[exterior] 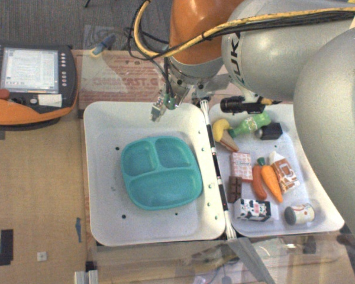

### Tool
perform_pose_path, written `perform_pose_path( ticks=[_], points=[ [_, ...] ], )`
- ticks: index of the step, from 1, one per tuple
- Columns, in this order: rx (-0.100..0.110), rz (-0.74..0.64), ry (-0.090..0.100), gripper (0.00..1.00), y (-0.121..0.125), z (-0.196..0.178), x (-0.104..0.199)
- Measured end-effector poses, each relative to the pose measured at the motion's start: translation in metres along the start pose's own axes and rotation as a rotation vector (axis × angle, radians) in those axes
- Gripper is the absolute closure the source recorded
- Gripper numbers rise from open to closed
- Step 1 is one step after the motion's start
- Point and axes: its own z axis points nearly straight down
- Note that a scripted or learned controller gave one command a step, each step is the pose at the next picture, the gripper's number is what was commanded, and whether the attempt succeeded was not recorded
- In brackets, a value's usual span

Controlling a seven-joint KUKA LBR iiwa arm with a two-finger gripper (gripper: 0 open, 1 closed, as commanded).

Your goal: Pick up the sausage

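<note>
Arm [296, 58] cut off at right edge

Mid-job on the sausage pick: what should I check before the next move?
1. Gripper over the target's bin: not ok, it hangs at the left bin's far edge.
2. Sausage identified: cannot tell for sure; likely the reddish piece in the right bin.
3. Room around it: not ok, the carrot lies right beside it.
4. Teal plate out of the way: ok, left bin.
</note>
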Motion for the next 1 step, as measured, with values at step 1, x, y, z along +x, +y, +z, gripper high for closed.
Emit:
perform_pose_path(
  ticks=[1],
  points=[
    [0.001,0.265,0.001,1.0,0.0123,0.0027,0.0436]
  ],
)
